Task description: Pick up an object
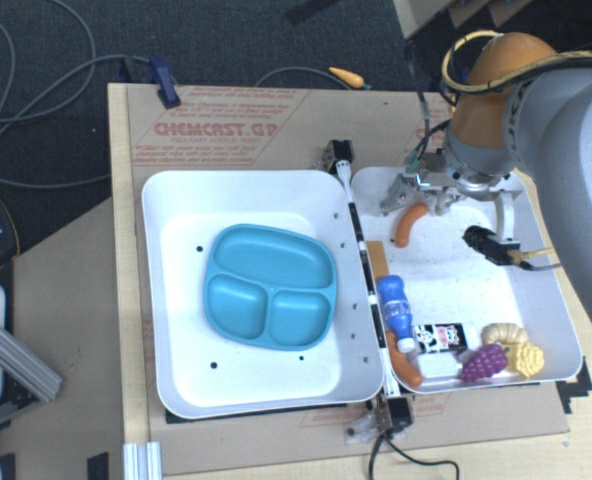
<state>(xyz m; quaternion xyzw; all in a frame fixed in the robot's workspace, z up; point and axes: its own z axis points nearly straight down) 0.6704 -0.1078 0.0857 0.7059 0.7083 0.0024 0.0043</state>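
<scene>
So the gripper (423, 190) sits over the far end of the right bin (454, 286), and right under it is an orange sausage-shaped piece (406, 226). The piece's upper end runs up to the claw and the rest angles down toward the bin's left wall. Honestly, from this slanted overhead view there is no telling whether the claw is clenched on that piece, released, or just parked above it, since the wrist hides the business end. That looks like the thing the arm is going for. The rest of the bin's stuff sits well apart at the near end: a blue bottle (394, 310) along the left wall, a small black-and-white carton (441, 337) beside it, purple grapes (483, 362), a yellow lumpy item (521, 353) and another orange piece (404, 365) tucked against the wall. The left bin (176, 268) just has a blue divided plate (271, 286) in it. What could go wrong: if the claw only has the very tip of that orange piece, the long free end would probably swing or pivot on the lift and slip right out, because it's rounded and looks smooth. It's also close to the corner, so a claw that's slightly off could pinch against the bin wall or shove the piece sideways instead of closing around it. An empty lift seems a real possibility here.
</scene>
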